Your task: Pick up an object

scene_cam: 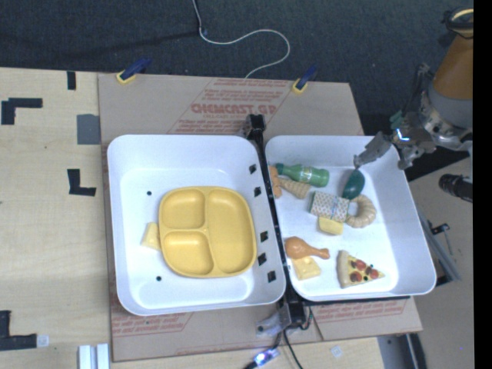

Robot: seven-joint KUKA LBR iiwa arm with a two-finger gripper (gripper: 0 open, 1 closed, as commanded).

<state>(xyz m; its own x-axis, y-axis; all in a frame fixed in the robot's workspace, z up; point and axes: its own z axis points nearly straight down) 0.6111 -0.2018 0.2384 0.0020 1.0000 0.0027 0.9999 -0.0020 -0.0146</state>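
One yellow plate (207, 231), one green bottle (303, 175), one pizza slice (357, 270)

- green bottle (303, 175) lying on its side, at 12 o'clock of the right bin
- pizza slice (357, 270) flat, at 5 o'clock
- chicken drumstick (305, 247) at 7 o'clock

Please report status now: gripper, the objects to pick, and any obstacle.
Gripper over right bin's far corner, holding nothing. Toy foods lie clustered in that bin, teal piece nearest. Nothing in the way.
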